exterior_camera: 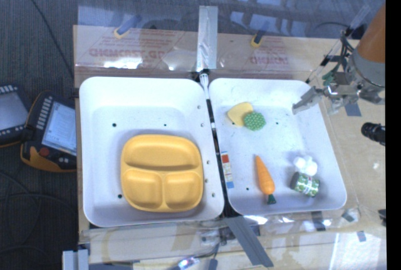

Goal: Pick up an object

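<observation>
The carrot (264, 178) (orange) lies well apart from the end effector (308, 101).

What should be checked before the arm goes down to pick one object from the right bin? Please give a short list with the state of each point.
1. Objects in the right bin: ok. Carrot, green can, green ball and yellow piece lie there.
2. Carrot stands apart from the others: ok.
3. Ball touches the yellow piece: not ok for a clean grasp.
4. Small white object sits against the can: not ok.
5. Gripper above the bin's upper right corner, holding nothing: ok.
6. Fingers open: cannot tell.
</observation>
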### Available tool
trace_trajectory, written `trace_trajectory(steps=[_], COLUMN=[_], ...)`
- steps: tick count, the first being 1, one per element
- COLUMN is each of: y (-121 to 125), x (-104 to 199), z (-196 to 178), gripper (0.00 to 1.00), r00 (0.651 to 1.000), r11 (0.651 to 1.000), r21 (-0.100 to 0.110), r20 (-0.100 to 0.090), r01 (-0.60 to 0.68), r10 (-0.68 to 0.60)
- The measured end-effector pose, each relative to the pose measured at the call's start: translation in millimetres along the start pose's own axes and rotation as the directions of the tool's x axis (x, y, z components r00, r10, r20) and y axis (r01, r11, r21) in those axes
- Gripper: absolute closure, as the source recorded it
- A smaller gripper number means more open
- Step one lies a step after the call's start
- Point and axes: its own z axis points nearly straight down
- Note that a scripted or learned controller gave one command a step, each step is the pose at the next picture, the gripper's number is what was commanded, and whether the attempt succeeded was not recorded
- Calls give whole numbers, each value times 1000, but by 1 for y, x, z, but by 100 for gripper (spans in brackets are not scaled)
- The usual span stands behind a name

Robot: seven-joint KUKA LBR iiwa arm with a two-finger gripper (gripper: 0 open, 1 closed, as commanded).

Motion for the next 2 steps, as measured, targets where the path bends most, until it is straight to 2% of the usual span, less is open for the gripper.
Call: trace_trajectory(steps=[1, 2], y=[-3, -92], x=[-5, 38], z=[21, 137], gripper=[0, 0], r00=[998, 994], r11=[998, 994], r21=[1, -12], r20=[-1, 3], r01=[-62, 107], r10=[62, -107])
